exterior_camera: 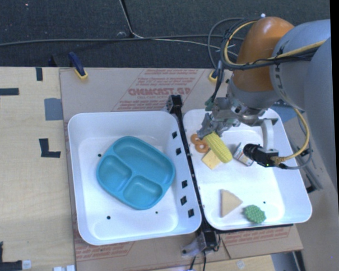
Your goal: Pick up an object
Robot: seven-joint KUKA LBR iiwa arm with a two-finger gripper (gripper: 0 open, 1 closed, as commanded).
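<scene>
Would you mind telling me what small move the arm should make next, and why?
Probably a short descent straight down. The pincer hangs just above the yellow corn cob in the right bin, with the orange ring close beside it, so a careful drop should reach the cob without disturbing the ring.

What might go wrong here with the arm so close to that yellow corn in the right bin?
1. The corn lies against a yellow block and an orange ring; the pincer may knock or grab the wrong one.
2. This cluster sits near the bin divider, so the pincer might strike the wall.
</scene>
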